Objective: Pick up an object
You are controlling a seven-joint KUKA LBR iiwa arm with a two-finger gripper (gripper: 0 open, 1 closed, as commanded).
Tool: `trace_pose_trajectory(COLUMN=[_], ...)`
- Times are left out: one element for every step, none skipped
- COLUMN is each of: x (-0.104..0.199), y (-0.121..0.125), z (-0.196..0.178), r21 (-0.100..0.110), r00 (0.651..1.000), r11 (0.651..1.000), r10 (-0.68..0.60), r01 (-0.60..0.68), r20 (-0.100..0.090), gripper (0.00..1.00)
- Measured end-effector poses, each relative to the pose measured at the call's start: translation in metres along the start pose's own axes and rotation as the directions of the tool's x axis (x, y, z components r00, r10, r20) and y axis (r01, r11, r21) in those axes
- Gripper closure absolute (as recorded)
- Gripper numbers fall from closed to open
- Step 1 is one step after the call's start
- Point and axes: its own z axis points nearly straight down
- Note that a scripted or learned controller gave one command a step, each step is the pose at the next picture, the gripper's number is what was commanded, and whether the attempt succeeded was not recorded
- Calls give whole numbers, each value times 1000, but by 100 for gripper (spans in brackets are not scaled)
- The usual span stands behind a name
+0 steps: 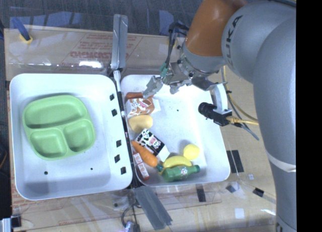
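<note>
Arm: the grey KUKA arm (261, 65) with its orange band (211, 22) reaches in from the right and hangs over the far part of the right bin.
Gripper: the gripper (151, 86) sits low over the right bin's far left corner, its metal fingers (153, 82) slanting down toward the left.
Gripper state: whether the fingers are apart or together cannot be told from this angle; nothing is visibly between them.
Contact: the fingertips lie just above a red-brown sausage-like piece (132, 95) and a small orange and white packet (141, 106); touching or merely close cannot be told.
Right bin: the right bin (211, 140) holds all the loose objects, gathered along its left wall and near edge.
Potato: a pale yellow potato-like piece (141, 122) lies just nearer than the packet, long axis running left to right.
Carton: a black and white cow-pattern carton (151, 142) lies tilted, nearer again.
Carrot: an orange carrot (145, 155) lies beside the carton, its long axis running from far left to near right.
Lemon: a yellow lemon (191, 151) sits right of the carton.
Banana: a yellow banana (177, 162) lies left to right near the near edge.
Bottle: a green bottle (180, 172) lies on its side just nearer than the banana, long axis left to right.
Left bin: the left bin (30, 175) carries a green divided tray (59, 125).
</note>
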Motion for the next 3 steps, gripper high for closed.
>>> trace_pose_trajectory(x=[-59,-59,-55], y=[-2,29,40], z=[124,144,145], r21=[4,19,44], r00=[998,999,996], r11=[998,999,995], r10=[59,37,94], r01=[-59,-36,-94], r20=[0,-4,0], gripper=[0,0,0])
